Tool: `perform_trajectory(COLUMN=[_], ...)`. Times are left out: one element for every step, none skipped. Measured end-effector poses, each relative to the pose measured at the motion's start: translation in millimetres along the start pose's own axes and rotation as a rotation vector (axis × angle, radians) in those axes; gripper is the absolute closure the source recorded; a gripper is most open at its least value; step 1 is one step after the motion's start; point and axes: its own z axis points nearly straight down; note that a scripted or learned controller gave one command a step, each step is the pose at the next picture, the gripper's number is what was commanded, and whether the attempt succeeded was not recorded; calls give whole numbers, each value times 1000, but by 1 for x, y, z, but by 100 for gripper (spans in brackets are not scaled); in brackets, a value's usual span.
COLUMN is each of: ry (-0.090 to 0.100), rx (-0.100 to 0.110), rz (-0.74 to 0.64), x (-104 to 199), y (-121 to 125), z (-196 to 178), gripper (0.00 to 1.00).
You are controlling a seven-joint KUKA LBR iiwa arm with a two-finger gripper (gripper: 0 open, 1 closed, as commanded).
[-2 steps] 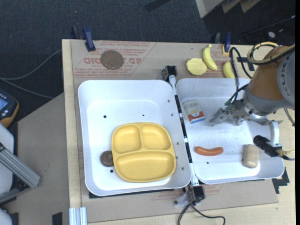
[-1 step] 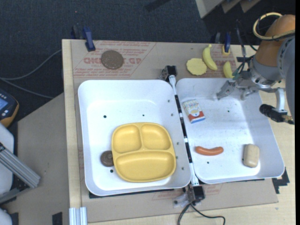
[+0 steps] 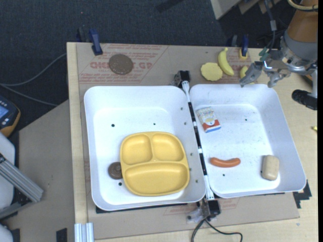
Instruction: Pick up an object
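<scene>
My gripper (image 3: 259, 79) hangs at the far right, over the back rim of the right bin (image 3: 282, 110). Its two fingers are spread apart, open, with nothing between them. In the right bin lie a small white, red and blue carton (image 3: 208, 120) near the left wall, a red-orange sausage (image 3: 225, 161) at the front, and a tan lump (image 3: 270, 167) in the front right corner. The left bin (image 3: 101, 110) holds a yellow divided plate (image 3: 154, 163) and a brown round cookie (image 3: 115, 171) beside it.
Behind the right bin, on the board, lie a yellow banana (image 3: 225, 62) and a yellow round piece (image 3: 212, 71), just left of the gripper. A brown disc (image 3: 120, 63) lies behind the left bin. Blue clamps (image 3: 94, 42) stand on the board's back edge.
</scene>
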Motion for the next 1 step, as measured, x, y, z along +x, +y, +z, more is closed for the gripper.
perform_trajectory(ry=[-1], rx=[3], rz=[4], x=[-16], y=[0], z=[-49], gripper=[0])
